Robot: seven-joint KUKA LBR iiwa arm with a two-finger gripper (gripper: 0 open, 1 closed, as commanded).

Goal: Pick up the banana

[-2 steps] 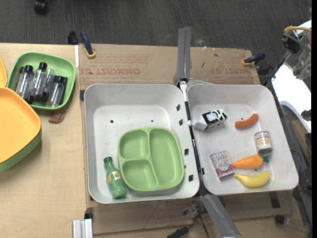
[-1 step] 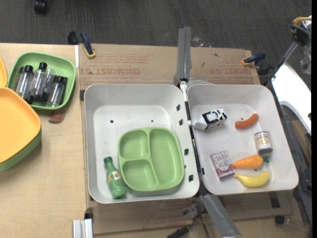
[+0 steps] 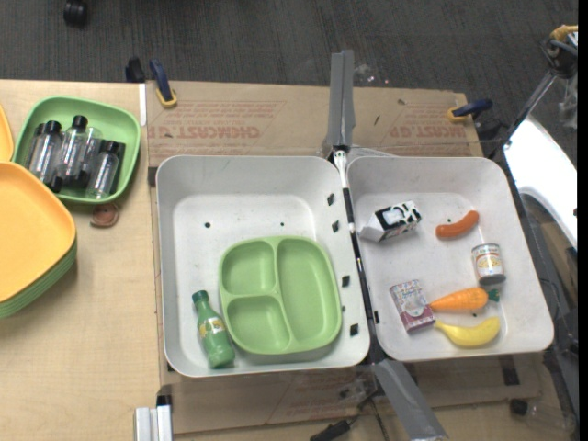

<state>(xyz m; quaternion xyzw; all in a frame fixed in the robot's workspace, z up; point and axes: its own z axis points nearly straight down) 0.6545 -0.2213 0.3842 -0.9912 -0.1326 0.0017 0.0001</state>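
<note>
Two shallow white bins [image 3: 519, 209] are sitting on the bench; I'm eyeing the small, curved yellow plastic banana [image 3: 470, 332], front of the right bin, touching the orange toy carrot [image 3: 459, 299]. Probably light, stiff, slick; I'm planning a grip across its middle. Gripper state: cannot tell.

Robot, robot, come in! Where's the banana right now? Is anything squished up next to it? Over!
Banana lying in right bin, near corner. Not picked up yet. Carrot right beside it, small pink packet close by. Over.

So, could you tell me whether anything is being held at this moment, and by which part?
Nothing is seen held: the banana lies loose in the right bin, beside the carrot.
</note>
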